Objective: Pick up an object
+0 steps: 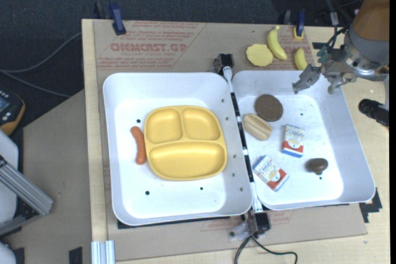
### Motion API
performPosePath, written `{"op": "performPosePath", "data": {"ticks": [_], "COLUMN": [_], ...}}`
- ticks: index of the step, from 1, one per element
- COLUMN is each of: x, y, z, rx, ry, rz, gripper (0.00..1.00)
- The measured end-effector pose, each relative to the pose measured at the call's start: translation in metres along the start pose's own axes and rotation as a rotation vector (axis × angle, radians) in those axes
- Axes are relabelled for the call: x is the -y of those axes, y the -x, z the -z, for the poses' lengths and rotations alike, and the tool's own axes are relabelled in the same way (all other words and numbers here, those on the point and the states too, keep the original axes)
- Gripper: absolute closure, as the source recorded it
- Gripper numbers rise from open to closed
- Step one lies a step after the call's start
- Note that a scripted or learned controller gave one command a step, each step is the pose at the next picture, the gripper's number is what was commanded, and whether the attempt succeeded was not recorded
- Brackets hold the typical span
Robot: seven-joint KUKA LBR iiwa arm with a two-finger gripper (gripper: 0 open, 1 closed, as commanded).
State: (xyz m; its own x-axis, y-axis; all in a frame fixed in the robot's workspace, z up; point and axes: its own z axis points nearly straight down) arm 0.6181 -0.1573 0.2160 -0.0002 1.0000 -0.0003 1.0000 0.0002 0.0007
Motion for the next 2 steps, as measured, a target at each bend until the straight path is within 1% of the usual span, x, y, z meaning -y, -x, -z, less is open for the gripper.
{"op": "performPosePath", "data": {"ticks": [1,2], "x": [0.039,0.071], "y": [-0.011,-0.025], "z": [-0.065,-0.133], "rx": [-0.003,0.001], "ry": [-0.01,-0.002], "rz": [-0.001,-0.002], "gripper": [0.0,0.0]}}
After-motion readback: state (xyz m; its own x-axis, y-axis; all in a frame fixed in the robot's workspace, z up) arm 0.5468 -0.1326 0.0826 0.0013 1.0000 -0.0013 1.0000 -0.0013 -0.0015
